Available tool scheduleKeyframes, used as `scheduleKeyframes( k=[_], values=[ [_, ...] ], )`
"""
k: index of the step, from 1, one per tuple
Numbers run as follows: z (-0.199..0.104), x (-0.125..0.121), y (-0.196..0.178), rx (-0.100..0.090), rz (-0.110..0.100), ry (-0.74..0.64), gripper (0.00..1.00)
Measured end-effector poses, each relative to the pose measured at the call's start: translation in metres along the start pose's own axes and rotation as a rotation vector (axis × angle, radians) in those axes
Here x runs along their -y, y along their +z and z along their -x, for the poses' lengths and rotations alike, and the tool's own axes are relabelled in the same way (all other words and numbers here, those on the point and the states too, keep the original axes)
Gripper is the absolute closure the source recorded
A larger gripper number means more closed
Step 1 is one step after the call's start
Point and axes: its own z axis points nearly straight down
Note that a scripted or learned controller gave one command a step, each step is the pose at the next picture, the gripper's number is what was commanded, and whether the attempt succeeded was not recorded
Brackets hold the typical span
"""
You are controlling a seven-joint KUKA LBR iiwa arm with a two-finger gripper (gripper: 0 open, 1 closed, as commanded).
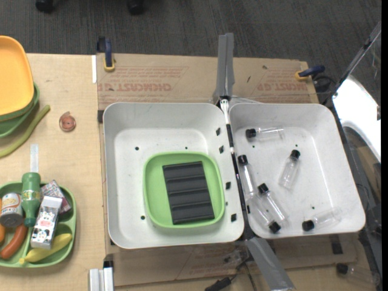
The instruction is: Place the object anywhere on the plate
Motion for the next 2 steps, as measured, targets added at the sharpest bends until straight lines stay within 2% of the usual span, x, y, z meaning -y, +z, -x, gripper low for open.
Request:
scheduleKeyframes(
  k=[2],
  values=[
    [0.0095,0.0096,-0.0035,0.001,-0.002,0.214,0.0]
  ],
)
